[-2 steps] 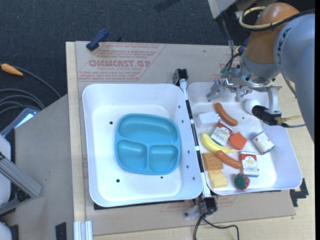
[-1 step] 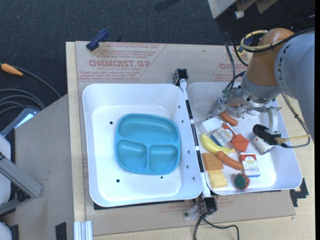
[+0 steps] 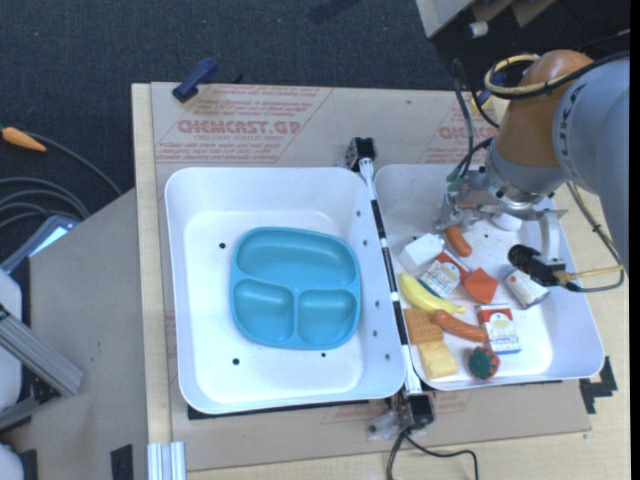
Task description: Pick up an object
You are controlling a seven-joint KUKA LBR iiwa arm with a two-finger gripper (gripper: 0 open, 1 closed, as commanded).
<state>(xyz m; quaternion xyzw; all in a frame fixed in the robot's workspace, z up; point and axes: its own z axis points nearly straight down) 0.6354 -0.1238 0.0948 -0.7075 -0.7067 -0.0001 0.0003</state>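
A grey KUKA arm with an orange band reaches in from 3 o'clock and hangs its claw (image 3: 470, 208) low over the upper part of the right bin (image 3: 575, 343), where a heap of toy food waits to be picked. The nearest candidate is a small orange sausage (image 3: 458, 240), lying just at 6 o'clock of the claw, its long axis running from about 11 to 5 o'clock; whether the claw touches it cannot be told from this slanted view, nor can it be told how far the claw stands open, and nothing is seen held in it. By this reading the coming move is a short drop toward 6 o'clock, with the claw turned to close across the sausage's narrow side.

The crowd around is tight. A white block (image 3: 421, 250) sits just at 8 o'clock of the sausage, a small printed carton (image 3: 441, 273) near at 7 o'clock, and an orange wedge (image 3: 480, 286) at 5 o'clock. A banana (image 3: 421, 295) lies beyond, then a longer sausage (image 3: 460, 325), a red-and-white box (image 3: 500, 328), yellow cracker squares (image 3: 432, 346) and a green-topped berry (image 3: 483, 364). A small tin (image 3: 523, 288) lies at 3 o'clock beside a black fitting on the arm. The white block looks likeliest to be nudged.

The left bin (image 3: 190, 268) carries a blue divided plate (image 3: 296, 288), well apart, on the cardboard-covered worktop (image 3: 250, 128)
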